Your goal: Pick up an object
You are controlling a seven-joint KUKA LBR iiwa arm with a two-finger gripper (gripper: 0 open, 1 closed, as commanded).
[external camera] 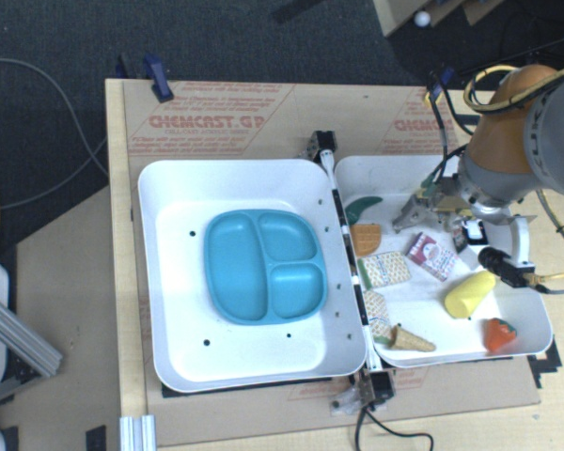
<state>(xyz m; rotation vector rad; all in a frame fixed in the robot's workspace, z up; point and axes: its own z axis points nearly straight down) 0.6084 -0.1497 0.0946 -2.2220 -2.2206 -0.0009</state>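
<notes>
The gripper [423,207] sits low over the far part of the right bin [531,341], its grey metal fingers splayed toward the left, and whether they are released or clenched cannot be told from this slant; nothing is seen between them. Behind it the arm [508,148] rises to the right, with its orange band above the wrist. The objects to pick from all lie in this right bin. Just beside the gripper, toward the near side, is a small red and white packet [430,256], tilted. To its left lies a patterned white packet [387,269], and beyond that a round orange-brown biscuit-like piece [366,240] below a dark green leaf-shaped item [362,207] near the dividing wall. A pale yellow cup [469,294] lies on its side toward the right, with a red strawberry-like toy [499,334] near the front right corner. Along the near edge rests an ice-cream cone toy [409,339], and a second patterned packet [375,305] lies just above it. The left bin [169,205] holds a blue divided plate [263,266] with three compartments, lying flat near the middle. Both bins rest on a cardboard sheet [216,116] printed with red lettering.
</notes>
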